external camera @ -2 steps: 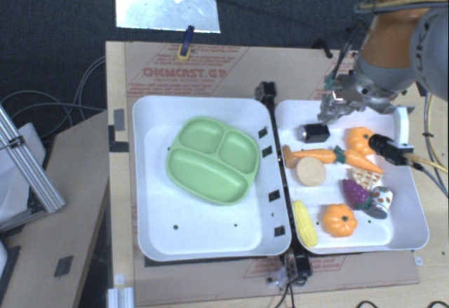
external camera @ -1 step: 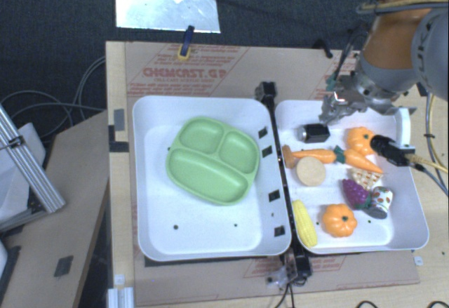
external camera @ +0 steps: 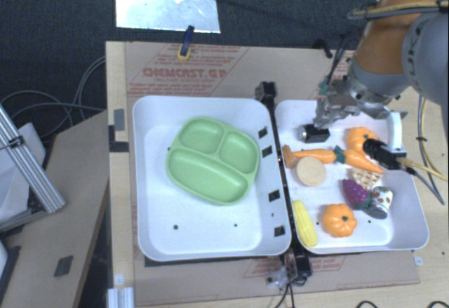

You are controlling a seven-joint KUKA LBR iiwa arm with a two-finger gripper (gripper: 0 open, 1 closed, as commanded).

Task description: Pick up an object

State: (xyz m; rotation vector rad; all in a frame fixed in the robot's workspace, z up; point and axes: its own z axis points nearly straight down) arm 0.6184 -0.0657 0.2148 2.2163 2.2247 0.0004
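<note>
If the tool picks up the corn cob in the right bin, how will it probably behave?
The corn cob looks like a stiff plastic toy, so probably light. Its rounded, long shape may roll or slip between fingers. It lies against the right bin's left wall, which may hinder the grasp.

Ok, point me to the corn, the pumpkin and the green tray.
corn (external camera: pixel 304 222): camera view, middle of the cob.
pumpkin (external camera: pixel 338 220): camera view, centre of its orange body.
green tray (external camera: pixel 200 172): camera view, floor of its large compartment.

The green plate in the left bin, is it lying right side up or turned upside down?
Right side up. The green plate shows its three hollow compartments facing upward, and it lies flat on the floor of the left bin.
</note>
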